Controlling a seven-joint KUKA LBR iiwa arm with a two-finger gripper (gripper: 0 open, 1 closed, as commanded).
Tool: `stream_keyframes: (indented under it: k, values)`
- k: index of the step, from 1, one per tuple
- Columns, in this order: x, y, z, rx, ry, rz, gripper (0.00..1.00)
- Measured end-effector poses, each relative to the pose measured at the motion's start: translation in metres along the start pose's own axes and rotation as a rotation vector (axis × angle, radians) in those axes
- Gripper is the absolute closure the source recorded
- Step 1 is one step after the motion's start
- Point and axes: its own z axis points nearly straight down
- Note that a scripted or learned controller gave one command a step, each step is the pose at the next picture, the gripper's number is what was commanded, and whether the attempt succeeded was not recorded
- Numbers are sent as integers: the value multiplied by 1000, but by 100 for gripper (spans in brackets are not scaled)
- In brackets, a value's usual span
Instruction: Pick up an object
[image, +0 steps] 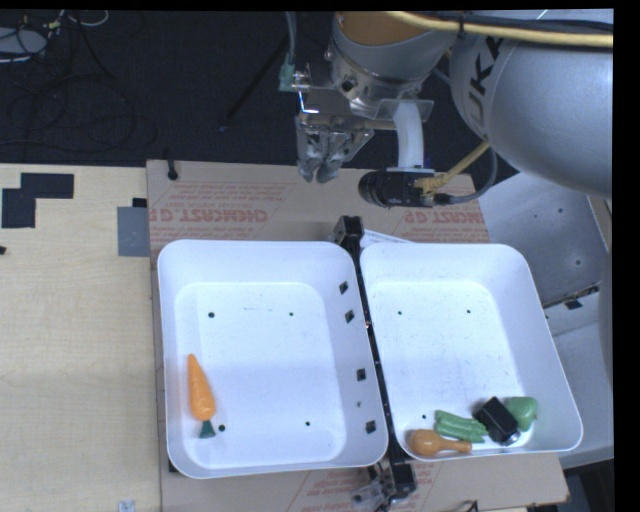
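An orange carrot (200, 389) with a dark green stem lies near the front left corner of the left bin (255, 262). In the front right corner of the right bin (450, 262) lie an orange pear-shaped toy (436, 443), a green bean pod (460, 427), a black block (497, 419) and a green piece (523, 408), all close together. My gripper (322, 168) hangs high above the back edge of the bins, over the cardboard, with nothing between its fingers. The fingertips stand close together.
A brown cardboard sheet (240, 205) lies under both bins. A black divider strip (362, 340) runs between them. The pale wooden bench (70, 340) extends to the left, with dark squares on it.
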Motion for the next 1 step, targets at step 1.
stream_keyframes:
  k: [1]
  values:
    - [57, -1, -34, -12, 6, -12, 100]
